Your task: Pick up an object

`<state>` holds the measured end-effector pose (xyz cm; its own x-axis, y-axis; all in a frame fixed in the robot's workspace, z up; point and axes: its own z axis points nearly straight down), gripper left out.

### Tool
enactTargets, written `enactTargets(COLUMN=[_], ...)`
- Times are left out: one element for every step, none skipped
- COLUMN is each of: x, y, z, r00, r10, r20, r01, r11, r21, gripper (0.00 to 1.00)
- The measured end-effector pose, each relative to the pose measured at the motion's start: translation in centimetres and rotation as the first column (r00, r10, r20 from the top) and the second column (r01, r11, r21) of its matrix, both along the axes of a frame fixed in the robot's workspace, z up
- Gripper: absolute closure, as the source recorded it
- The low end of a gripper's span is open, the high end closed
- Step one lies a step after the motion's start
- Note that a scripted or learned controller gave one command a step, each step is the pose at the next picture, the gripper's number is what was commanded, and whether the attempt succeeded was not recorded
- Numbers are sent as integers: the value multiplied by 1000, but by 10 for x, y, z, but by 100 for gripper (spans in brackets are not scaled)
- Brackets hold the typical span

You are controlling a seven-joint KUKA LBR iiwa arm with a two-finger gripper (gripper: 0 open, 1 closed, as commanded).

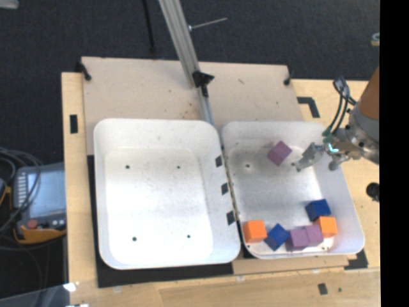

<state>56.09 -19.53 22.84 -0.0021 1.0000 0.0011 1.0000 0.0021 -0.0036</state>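
My gripper (317, 164) hangs over the upper right part of the right bin (289, 130), open, with nothing between its fingers. A purple cube (279, 153) lies just left of the left finger (305, 158), apart from it. Along the bin's front wall sit an orange cube (255, 230), a blue cube (277, 236), two purple cubes (299, 238) (314, 234) and another orange cube (328, 225). A second blue cube (317, 210) rests just behind them.
The left bin (160, 130) stands beside the right one, sharing a narrow gap. A slanted aluminium post (182, 37) rises from behind the bins. A pendant with cables (38, 200) lies off the bench at the left.
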Motion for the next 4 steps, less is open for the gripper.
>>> enactTargets(x=[1,-3,-1,0], y=[0,3,-7,-9], z=[3,-41,-98,-131], r00=[1000,1000,1000,1000], r10=[1,-3,-4,-5], r20=[5,0,0,6], r01=[-1,3,4,5], r11=[1000,1000,1000,1000], r21=[-1,-2,-3,-5], gripper=[0,0,0,0])
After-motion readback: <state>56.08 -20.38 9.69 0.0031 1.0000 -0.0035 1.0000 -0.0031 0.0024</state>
